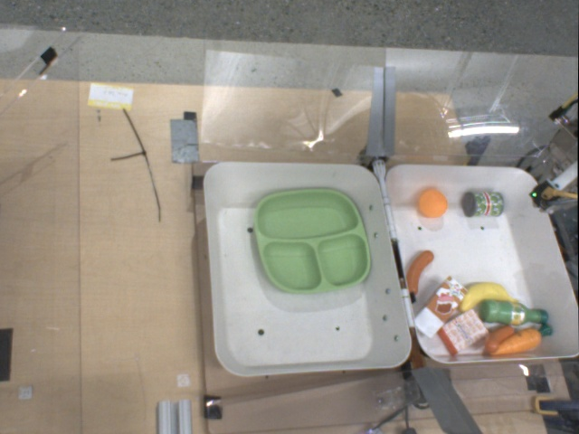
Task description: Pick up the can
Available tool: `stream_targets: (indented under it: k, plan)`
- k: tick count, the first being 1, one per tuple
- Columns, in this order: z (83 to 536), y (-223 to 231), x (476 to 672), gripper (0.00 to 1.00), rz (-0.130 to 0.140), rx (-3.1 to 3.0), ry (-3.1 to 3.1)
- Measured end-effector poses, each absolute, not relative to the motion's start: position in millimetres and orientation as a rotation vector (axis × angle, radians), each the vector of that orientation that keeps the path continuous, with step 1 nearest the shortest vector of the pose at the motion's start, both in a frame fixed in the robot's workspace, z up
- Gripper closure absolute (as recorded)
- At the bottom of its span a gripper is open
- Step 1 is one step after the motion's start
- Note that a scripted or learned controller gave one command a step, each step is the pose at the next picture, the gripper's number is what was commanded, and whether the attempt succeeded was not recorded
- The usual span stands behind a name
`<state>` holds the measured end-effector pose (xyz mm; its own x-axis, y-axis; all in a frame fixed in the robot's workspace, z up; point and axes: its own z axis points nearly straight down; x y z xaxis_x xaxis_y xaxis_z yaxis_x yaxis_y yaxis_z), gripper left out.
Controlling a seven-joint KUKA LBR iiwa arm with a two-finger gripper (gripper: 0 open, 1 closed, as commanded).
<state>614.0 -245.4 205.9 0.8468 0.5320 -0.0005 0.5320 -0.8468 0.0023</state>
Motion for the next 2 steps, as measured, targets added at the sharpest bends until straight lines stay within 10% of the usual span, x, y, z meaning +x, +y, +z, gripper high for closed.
stream_targets:
  k: [2]
  plan:
    - [130, -258, 655.3, 0.00, 0.006, 2.970, 1.009]
